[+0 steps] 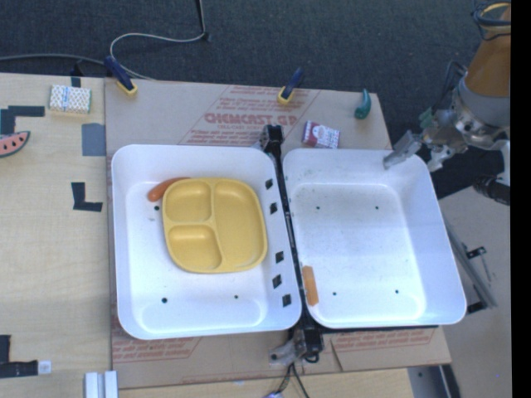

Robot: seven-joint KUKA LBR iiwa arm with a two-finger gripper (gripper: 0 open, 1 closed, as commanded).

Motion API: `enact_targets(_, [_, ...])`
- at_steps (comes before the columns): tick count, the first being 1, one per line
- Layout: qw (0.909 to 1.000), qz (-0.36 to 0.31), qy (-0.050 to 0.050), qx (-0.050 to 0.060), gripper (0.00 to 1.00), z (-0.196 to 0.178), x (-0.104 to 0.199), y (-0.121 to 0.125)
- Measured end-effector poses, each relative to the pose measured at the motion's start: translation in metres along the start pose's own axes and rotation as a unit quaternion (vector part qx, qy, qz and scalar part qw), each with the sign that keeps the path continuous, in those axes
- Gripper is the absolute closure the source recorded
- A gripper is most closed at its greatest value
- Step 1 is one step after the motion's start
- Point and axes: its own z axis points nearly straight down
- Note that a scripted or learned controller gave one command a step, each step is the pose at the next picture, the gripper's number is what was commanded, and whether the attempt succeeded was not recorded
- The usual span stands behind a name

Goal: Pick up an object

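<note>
Two shallow white bins are seen side by side on a sheet of printed cardboard laid over a wooden bench. The left bin (133,247) holds a yellow divided plate (214,225) with three compartments, lying flat toward the bin's upper half. An orange sausage-shaped piece (158,191) is partly tucked under the plate's upper left edge, touching it. The right bin (431,247) holds one small orange stick (309,285), lying against its left wall near the lower corner, well apart from the plate.

The grey arm (489,65), with its orange band, is seen at the upper right of the frame, outside the bins. Its gripper (419,151) is poised just beyond the upper right corner of the right bin, above the rim and clear of everything in the bins. The two fingers (401,152) are spread apart, and nothing is seen between them.

Around the bins, the cardboard is pinned by a blue and yellow clamp (121,75) at its upper left and a second clamp (290,88) at the top centre. A teal clip (362,104) lies near the upper right corner of the cardboard, and a small red and white packet (319,134) rests just above the gap between the bins. On the bare wood to the left, a white and yellow sponge (70,99) and a watermelon slice toy (12,144) are seen, well apart from both bins. A black cable (158,38) trails across the dark floor above the bench.
</note>
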Motion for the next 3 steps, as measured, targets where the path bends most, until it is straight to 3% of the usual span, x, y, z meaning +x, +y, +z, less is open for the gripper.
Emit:
enact_targets(1, [1.0000, -0.001, 0.001, 0.002, 0.00, 0.113, 0.031, 0.024])
enact_targets(2, [1.0000, 0.000, -0.001, -0.001, 0.00, 0.138, 0.048, 0.028])
enact_targets(3, [1.0000, -0.001, 0.000, -0.001, 0.00, 0.138, 0.096, 0.013])
